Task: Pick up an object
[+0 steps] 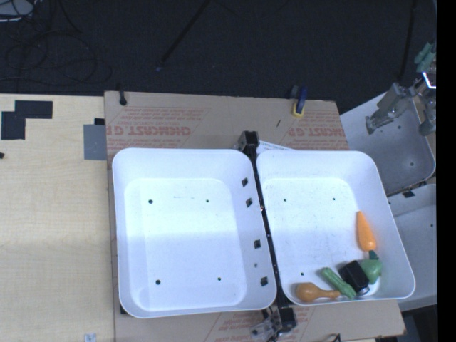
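Two bins to scan, one corner to aim for

Starting wide, across the bench (50, 191) and its pair of white trays: passing over the left bin (178, 166) and heading for the right bin (313, 169), with everything pickable crowding its near right corner. Parking for now up at the far right, well apart from all of it: the gripper (390, 111), partly cut off by the frame edge, and impossible to call as clenched or released. Probably best going for the orange carrot (365, 232), lying alone just beside the right wall and clear of the pile; coming down along its length and staying off the wall. Harder going lower down: a yellow-orange gourd (313, 291), a green stick (336, 282), a black block (354, 276) and a green toy (371, 268), all touching or overlapping. Hard to make out there: which piece is lying on top, and the real shape of the green toy behind the block
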You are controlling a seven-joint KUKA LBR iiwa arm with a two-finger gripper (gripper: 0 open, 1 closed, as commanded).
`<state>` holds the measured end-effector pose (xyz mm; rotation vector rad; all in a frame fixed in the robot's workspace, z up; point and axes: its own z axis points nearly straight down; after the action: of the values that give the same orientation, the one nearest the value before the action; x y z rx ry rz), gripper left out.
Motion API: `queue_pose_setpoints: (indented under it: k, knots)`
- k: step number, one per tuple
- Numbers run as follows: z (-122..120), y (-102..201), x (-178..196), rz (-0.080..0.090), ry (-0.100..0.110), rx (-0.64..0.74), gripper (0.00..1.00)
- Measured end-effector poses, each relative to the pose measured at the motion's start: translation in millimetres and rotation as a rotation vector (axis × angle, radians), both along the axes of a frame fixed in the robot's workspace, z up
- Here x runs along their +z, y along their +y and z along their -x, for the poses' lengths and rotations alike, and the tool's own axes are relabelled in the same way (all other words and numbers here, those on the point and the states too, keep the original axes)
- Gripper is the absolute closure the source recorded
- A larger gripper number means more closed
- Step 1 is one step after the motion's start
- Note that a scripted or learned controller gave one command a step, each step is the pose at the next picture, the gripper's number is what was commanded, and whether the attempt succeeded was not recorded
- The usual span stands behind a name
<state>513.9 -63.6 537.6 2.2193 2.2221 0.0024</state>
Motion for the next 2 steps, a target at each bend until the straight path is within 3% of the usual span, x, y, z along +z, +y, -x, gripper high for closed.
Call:
queue_pose_setpoints:
  k: [1, 2]
  knots:
    - [-105, 34, -78, 0.000, 0.010, 0.005, 0.00]
    - [-29, 23, -22, 0.000, 0.000, -0.004, 0.00]
